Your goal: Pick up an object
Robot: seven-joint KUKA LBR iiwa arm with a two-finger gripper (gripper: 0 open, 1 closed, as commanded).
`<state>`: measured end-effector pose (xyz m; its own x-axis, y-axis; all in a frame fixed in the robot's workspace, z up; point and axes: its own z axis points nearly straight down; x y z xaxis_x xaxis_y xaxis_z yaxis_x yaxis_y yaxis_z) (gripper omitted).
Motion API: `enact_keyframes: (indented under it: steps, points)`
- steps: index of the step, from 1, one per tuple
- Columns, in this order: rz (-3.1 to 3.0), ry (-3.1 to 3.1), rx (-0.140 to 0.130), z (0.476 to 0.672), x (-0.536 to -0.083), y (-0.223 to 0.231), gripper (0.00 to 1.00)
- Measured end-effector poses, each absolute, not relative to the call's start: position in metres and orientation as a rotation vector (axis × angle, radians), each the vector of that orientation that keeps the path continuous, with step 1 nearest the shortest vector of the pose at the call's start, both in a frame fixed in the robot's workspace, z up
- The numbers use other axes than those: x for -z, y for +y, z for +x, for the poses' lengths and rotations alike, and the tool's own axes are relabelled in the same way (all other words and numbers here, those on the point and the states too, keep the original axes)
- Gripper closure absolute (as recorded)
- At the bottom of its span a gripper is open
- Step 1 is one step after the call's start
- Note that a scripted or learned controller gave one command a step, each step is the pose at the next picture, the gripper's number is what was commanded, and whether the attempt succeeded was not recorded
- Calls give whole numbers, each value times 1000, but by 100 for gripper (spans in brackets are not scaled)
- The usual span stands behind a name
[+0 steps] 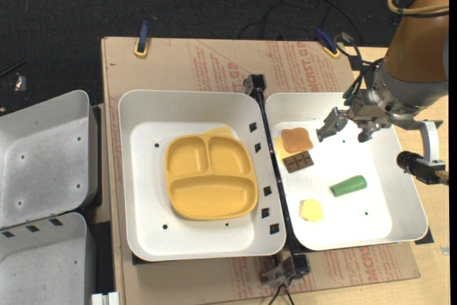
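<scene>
The right bin (400,225) holds an orange-brown toast-like piece (296,138), a dark brown chocolate-like block (298,161), a green cylinder (348,186) and a small yellow piece (310,210). My gripper (350,126) hangs over the upper part of that bin, right of the toast-like piece and above the green cylinder. Its two dark fingers are spread apart with nothing between them. It touches none of the objects.
A yellow divided plate (211,177) lies in the left bin (143,225). A black divider (268,153) runs between the bins. Spare white bins (43,153) lie off the bench at left. Clamps (142,46) hold the board's far edge.
</scene>
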<state>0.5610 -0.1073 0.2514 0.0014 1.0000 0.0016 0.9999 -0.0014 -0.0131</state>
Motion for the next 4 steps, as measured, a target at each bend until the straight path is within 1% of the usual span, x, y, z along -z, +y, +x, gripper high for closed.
enact_keyframes:
  steps: [1, 3, 4]
  points:
    - [-2220, -2222, -1, 563, -258, -107, 0]
    - [-2219, -2217, -6, 569, -138, -96, 0]
    - [-2220, -2217, -5, 567, -89, -95, 0]
